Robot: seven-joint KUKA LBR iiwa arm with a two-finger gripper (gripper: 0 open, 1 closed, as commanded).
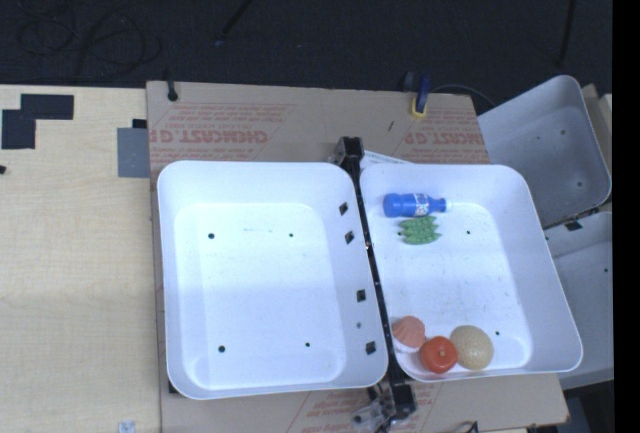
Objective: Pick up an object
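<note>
Jaws' spread cannot be told, blue bottle [414,205] in right bin [500,271], green toy [420,231] beside

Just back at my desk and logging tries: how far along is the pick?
Nothing looks done yet. The blue bottle, green item, pink piece, red ball and tan ball all lie in the right bin. Nothing is in hand. The whole pick is left.

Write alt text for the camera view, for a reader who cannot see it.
Two shallow white bins sit side by side on a bench. The right bin holds a blue bottle and a green item near its far side, and a pink piece, red ball and tan ball clustered in its near corner.
</note>
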